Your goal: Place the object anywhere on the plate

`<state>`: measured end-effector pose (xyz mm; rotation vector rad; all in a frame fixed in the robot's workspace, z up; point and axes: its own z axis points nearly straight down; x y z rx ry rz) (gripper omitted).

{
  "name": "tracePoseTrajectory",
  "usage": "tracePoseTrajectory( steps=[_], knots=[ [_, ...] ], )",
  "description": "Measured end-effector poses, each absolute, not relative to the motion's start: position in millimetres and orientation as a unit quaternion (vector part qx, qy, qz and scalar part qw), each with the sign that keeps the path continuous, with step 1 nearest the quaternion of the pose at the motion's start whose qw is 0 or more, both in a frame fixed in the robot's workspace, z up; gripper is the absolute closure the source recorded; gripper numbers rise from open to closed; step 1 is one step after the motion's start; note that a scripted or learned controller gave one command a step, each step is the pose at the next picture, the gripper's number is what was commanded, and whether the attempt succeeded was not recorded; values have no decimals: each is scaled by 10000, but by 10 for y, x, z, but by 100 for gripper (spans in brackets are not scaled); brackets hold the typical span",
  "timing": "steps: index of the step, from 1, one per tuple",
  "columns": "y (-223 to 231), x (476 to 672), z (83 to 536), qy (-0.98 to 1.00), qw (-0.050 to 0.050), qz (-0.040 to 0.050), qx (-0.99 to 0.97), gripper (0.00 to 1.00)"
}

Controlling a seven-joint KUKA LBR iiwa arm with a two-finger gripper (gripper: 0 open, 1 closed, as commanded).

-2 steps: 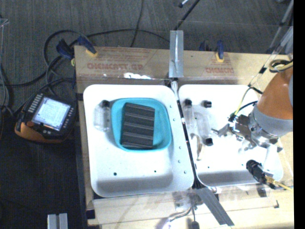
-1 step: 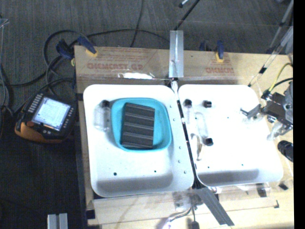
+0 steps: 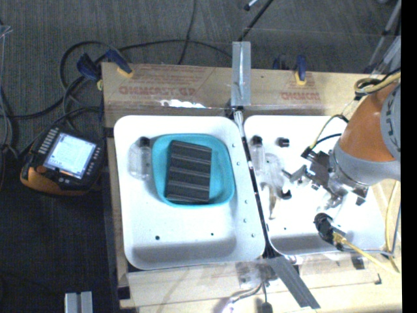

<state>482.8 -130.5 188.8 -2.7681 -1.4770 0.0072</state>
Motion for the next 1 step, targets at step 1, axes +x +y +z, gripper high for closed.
tracePoseTrajectory(
  steps=[1],
  knots=[
    [-1979, 4828, 2179, -5570, -2, 24, -8305, 0]
  ],
)
